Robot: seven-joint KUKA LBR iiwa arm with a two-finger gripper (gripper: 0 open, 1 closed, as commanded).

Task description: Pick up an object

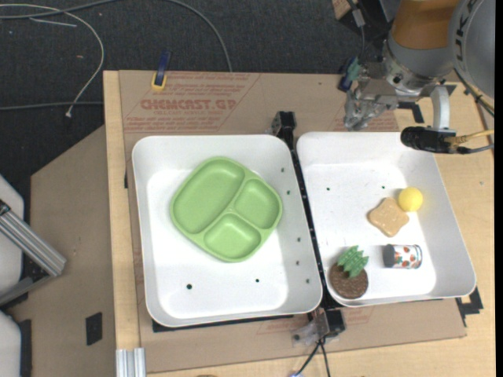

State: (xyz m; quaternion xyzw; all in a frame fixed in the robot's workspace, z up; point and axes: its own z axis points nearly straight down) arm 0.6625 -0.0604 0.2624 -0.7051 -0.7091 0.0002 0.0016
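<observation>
Arm: the grey KUKA arm, orange band above its wrist, reaches in from the right and hangs over the far edge of the right bin.
Gripper: the gripper points down just beyond the right bin's back rim, above the cardboard; nothing shows between its fingers, and how far apart they stand cannot be told from this angle.
Right bin: the white right bin carries four small objects, all gathered in its near right part, well apart from the gripper.
Yellow ball: the yellow ball sits toward the right wall, touching the tan toast piece just beside it on the left.
Can: a small printed can lies on its side nearer the front, below the toast.
Potted plant: a toy potted plant rests at the front left corner, against the rim.
Left bin: the left bin holds a green divided plate near its centre, turned at a slant.
Bench: both bins rest side by side on a cardboard sheet printed with red lettering; a blue clip sits at its far edge.
</observation>
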